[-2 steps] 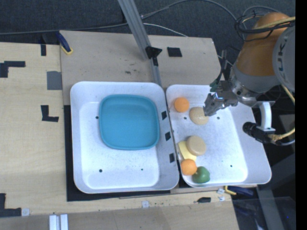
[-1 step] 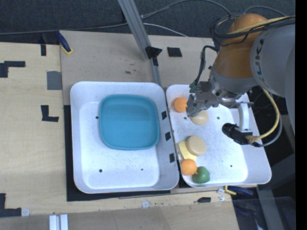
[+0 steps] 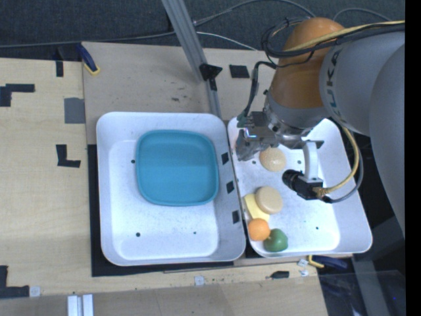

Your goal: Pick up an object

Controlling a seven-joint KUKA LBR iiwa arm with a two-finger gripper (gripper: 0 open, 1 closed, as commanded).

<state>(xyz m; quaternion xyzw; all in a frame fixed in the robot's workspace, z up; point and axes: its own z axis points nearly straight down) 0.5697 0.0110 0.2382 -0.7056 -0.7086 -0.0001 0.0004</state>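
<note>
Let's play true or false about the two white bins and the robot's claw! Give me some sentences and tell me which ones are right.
1. A blue plate lies in the left bin. True.
2. The orange ball sits in the left bin. False: it is in the right bin, near the front.
3. A green ball lies right beside the orange ball. True.
4. The claw hangs over the blue plate. False: it is over the right bin, near its back left corner.
5. A round cream-coloured piece lies in the right bin. True.
</note>
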